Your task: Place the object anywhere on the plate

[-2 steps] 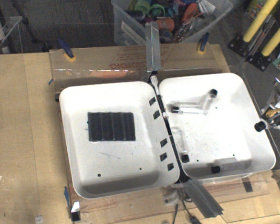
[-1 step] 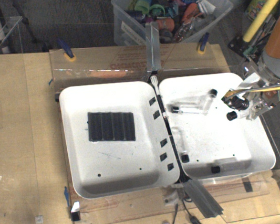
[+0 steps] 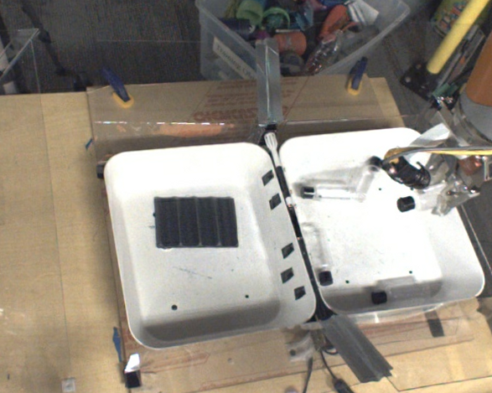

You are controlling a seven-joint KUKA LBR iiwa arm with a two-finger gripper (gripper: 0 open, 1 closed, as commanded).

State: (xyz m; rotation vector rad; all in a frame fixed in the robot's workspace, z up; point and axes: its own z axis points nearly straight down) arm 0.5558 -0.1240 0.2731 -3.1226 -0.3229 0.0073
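Jaws hang at right bin (image 3: 452, 261) outer edge, gap unreadable from here. Clear plastic piece (image 3: 339, 185) lies near them on bin floor; likely light, stiff, slick, so pinch across narrow middle

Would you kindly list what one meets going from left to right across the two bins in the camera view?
In order: dark ribbed plate → strip between the bins → clear object → tool.
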